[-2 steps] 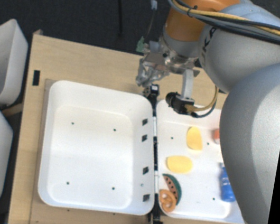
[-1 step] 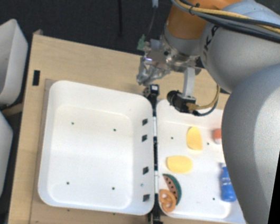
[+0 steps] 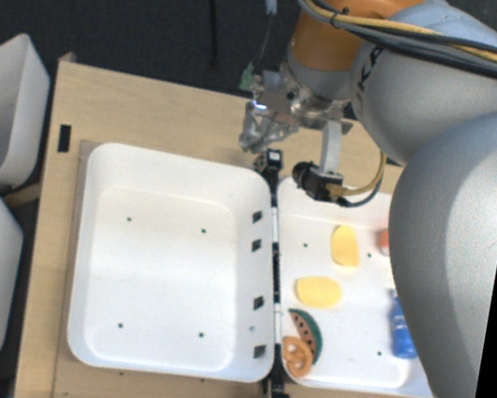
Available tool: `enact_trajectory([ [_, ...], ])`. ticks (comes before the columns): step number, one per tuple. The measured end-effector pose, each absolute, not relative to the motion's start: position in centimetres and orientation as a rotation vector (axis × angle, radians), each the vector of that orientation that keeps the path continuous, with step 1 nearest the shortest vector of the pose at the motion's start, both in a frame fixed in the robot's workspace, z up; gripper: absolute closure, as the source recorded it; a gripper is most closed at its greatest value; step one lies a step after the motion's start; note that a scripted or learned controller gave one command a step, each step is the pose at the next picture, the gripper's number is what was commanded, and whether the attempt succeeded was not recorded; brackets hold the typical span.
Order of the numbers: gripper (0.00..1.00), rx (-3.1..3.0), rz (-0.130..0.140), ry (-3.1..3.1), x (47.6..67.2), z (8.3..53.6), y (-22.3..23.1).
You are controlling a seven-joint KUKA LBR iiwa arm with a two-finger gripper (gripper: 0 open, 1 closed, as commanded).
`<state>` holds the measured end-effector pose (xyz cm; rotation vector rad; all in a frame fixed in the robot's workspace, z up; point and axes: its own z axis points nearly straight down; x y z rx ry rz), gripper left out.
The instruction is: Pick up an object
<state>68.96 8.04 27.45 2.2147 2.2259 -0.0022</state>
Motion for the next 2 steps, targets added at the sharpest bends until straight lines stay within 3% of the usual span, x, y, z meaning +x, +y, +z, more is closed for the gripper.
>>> enact_trajectory([
  [2, 1.0, 2.215, 0.0, 2.224, 68.98, 27.41, 8.92],
])
